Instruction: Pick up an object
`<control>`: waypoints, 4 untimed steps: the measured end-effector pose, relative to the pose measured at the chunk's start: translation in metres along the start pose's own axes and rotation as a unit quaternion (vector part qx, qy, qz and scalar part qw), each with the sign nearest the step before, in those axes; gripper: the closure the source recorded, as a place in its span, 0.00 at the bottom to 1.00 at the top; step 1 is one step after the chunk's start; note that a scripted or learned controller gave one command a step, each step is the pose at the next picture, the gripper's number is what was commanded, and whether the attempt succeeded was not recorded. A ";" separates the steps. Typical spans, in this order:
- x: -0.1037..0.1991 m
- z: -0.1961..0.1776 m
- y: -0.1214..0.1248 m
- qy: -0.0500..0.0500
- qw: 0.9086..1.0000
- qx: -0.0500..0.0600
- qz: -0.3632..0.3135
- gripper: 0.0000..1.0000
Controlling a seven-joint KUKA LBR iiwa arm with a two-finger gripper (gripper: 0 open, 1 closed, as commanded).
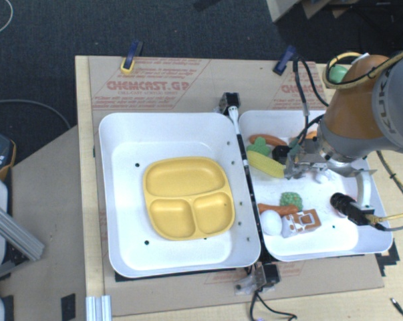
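My claw (301,168) low in right bin (361,243); grip state unclear. Corn (264,164) just left; broccoli (291,199) below it.

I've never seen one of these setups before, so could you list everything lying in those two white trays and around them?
Bins: two, white, side by side on the bench.
Divided plate: one, yellow, in the left bin.
Toy corn: one, yellow, right bin, near its left wall.
Toy carrot: one, orange, right bin, far end.
Toy broccoli: one, green, middle of right bin.
White ball: one, right bin, near corner.
Clamps: two, blue, far bench edge.
Arm: one, grey and orange, over the right bin.
Gripper: one, low beside the corn.
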State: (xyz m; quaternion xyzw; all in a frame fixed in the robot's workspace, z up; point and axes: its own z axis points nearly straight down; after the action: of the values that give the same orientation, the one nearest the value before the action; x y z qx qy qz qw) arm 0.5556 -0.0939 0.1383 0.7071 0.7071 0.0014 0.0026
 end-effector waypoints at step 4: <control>0.054 -0.077 0.008 0.001 1.000 0.004 -0.001 1.00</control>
State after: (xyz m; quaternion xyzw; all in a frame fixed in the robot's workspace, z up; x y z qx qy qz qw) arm 0.5633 -0.0399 0.2154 0.7067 0.7075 -0.0007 -0.0012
